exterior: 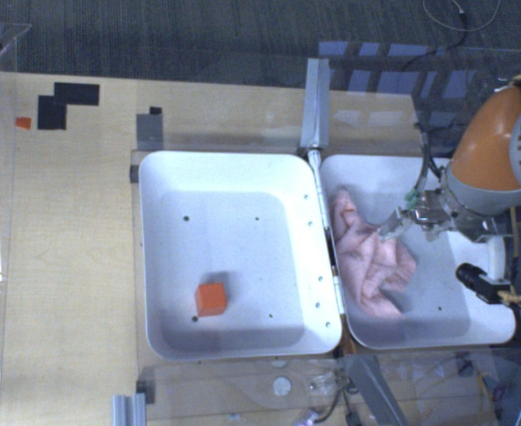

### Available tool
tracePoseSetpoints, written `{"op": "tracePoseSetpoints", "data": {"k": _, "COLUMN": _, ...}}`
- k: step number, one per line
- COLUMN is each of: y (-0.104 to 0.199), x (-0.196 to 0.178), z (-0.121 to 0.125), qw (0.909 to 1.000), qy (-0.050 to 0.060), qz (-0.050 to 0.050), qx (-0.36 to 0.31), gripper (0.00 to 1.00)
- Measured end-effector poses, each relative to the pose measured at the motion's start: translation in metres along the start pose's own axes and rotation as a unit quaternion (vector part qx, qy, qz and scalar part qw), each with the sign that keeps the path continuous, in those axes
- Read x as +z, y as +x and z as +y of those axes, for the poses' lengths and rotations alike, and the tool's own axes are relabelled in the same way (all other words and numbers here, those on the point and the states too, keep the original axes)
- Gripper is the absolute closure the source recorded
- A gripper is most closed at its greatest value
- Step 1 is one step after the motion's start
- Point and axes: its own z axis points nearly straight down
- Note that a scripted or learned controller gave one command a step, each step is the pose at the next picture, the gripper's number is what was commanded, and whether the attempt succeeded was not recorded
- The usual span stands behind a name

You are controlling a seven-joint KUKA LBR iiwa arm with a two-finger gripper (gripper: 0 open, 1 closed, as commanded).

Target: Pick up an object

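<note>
Counter: you have a pale wooden top carrying two shallow white bins side by side, with a metal divider post at their far shared edge.
Arm: it reaches in from the counter's right edge, the orange band sitting over the right bin's far right corner.
Left bin: it sits nearer the counter's middle, holding one small block and otherwise bare floor.
Right bin: it sits at the counter's right end, holding the cloth along its left wall.
Pink cloth: a crumpled heap, running from the bin's far left toward its near left; this is the thing nearest your tool.
Gripper: it hangs low at the cloth's right upper fold, touching or just above it; you cannot tell which.
Fingers: too small and blurred here, so you cannot tell whether they are apart or together, and no cloth shows between them.
Orange block: it rests near the left bin's near left corner, well apart from the tool.
Risk: in my judgement, you may pinch only a loose fold, which slips out on lifting, or close beside the heap on nothing.
</note>
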Motion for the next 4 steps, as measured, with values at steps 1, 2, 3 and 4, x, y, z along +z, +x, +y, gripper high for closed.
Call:
{"op": "tracePoseSetpoints", "data": {"k": 1, "y": -0.010, "x": 0.042, "z": -0.018, "qw": 0.9987, "qy": -0.007, "qz": -0.001, "qx": -0.050, "gripper": 0.00}}
{"op": "tracePoseSetpoints", "data": {"k": 2, "y": 0.042, "x": 0.041, "z": -0.014, "qw": 0.9984, "qy": -0.009, "qz": -0.002, "qx": -0.055, "gripper": 0.00}}
{"op": "tracePoseSetpoints", "data": {"k": 3, "y": 0.087, "x": -0.053, "z": 0.023, "qw": 0.9996, "qy": -0.003, "qz": 0.000, "qx": -0.026, "gripper": 0.00}}
{"op": "tracePoseSetpoints", "data": {"k": 4, "y": 0.044, "x": 0.008, "z": -0.004, "qw": 0.9963, "qy": -0.001, "qz": 0.000, "qx": -0.086, "gripper": 0.00}}
